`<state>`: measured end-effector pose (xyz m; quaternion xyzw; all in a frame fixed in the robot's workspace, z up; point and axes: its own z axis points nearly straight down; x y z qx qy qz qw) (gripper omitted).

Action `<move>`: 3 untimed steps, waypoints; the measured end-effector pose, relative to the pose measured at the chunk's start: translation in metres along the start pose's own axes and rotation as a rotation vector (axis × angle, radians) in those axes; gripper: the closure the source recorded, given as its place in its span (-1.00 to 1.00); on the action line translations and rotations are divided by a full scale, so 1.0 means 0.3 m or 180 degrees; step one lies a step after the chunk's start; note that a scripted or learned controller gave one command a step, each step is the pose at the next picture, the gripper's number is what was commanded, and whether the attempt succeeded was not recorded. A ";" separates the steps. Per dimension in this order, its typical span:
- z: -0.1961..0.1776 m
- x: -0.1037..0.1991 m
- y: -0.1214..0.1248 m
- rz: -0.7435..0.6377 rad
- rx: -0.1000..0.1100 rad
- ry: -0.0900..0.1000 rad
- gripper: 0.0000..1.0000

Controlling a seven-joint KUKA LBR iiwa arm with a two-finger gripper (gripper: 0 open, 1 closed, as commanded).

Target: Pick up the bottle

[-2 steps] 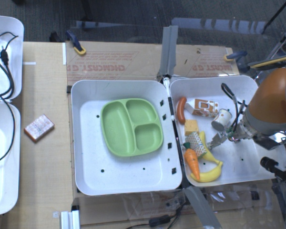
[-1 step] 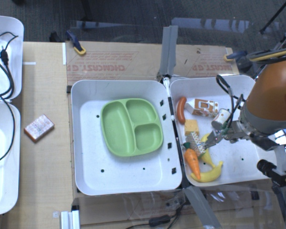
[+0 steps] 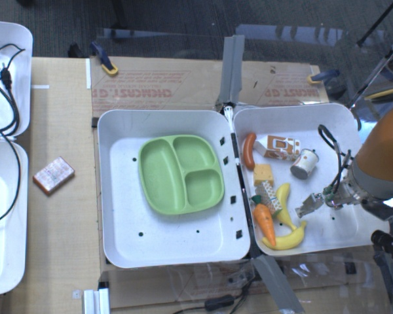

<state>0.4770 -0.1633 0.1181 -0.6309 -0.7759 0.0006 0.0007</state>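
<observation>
Bench, far left: a small patterned box [image 3: 53, 175] lies on the wood, well apart from both bins.
Left bin [image 3: 118, 234]: holds a green divided plate [image 3: 181, 173], lying flat near the middle.
Right bin [image 3: 340, 120]: toy food is crowded along its left wall: a sausage [image 3: 249, 150], a cheese cube [image 3: 262, 173], a carrot [image 3: 264, 222] and a banana [image 3: 288, 231].
Carton: a small white and orange carton [image 3: 279, 147] lies near the bin's back, just beside the sausage.
Task object: the bottle [image 3: 304, 163], small, grey-white and lying on its side, rests right of the carton and above the banana.
Gripper [image 3: 310, 204]: low in the right bin, tip pointing left, near the bottle but nothing seen between its fingers; whether they stand wide or narrow cannot be told.
Arm pose: reaches in from the right edge, wrist dropped low over the bin floor, cabling looped above it.
Risk 1: the bottle, being round and on its side, may roll off if touched off-centre.
Risk 2: the banana lies just beside the tip; a closing grip here could catch it instead.
Risk 3: the carton beside the bottle may block one finger.
</observation>
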 end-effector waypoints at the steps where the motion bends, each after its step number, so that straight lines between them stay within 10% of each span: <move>1: -0.664 0.191 0.044 0.0539 -0.0004 -0.0008 -1.00; 2: -0.292 -0.132 -0.029 0.0888 0.0007 -0.0001 -1.00; 3: -0.232 -0.179 -0.036 0.1006 0.0002 0.0003 -1.00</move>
